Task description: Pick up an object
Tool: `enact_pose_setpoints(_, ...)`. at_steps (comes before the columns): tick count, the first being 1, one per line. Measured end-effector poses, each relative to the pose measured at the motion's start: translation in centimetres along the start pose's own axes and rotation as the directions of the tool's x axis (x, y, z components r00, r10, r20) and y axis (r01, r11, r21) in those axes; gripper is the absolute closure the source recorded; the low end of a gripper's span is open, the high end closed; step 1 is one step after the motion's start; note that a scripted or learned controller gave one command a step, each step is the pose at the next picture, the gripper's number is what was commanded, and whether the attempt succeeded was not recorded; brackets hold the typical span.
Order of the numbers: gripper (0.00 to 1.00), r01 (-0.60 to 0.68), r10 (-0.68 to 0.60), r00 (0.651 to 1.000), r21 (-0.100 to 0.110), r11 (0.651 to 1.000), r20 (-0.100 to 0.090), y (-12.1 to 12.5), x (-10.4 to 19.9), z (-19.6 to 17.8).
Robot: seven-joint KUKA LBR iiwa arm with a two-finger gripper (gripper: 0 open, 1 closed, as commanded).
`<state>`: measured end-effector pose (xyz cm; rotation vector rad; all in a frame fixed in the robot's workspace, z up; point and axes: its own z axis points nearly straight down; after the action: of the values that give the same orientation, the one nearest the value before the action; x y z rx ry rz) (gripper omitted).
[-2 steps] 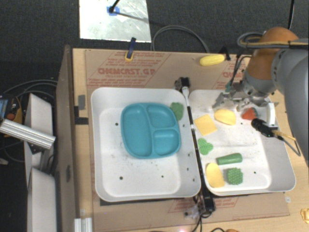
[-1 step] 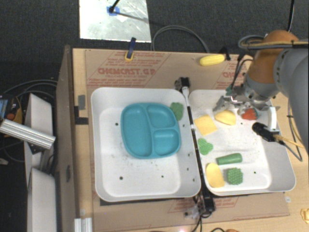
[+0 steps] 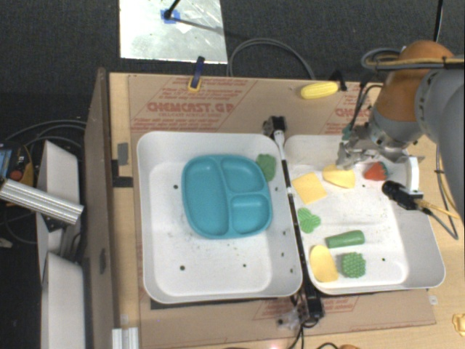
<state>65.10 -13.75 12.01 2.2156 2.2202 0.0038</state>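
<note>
My gripper (image 3: 349, 156) hangs low over the far part of the right bin (image 3: 420, 257), just above a pale yellow rounded piece (image 3: 338, 177). A small red-orange piece (image 3: 375, 171) lies right of that, close to the gripper. Nothing shows between the gripper's tips. Further forward in this bin lie a yellow flat wedge (image 3: 310, 187), a green leafy piece (image 3: 308, 220), a green cylinder (image 3: 344, 239), a yellow oval piece (image 3: 323, 262) and a green knobbly ball (image 3: 354, 265).
The left bin (image 3: 156, 217) holds a blue divided plate (image 3: 225, 195) with a small green piece (image 3: 267, 166) at its far right corner. A yellow banana-shaped toy (image 3: 318, 89) lies on the cardboard behind the bins. The arm fills the space at the far right.
</note>
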Motion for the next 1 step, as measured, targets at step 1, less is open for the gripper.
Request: enact_pose_setpoints(1,0.00,0.000,0.000,1.000,0.000,1.000,0.000,-0.01,0.01,0.05)
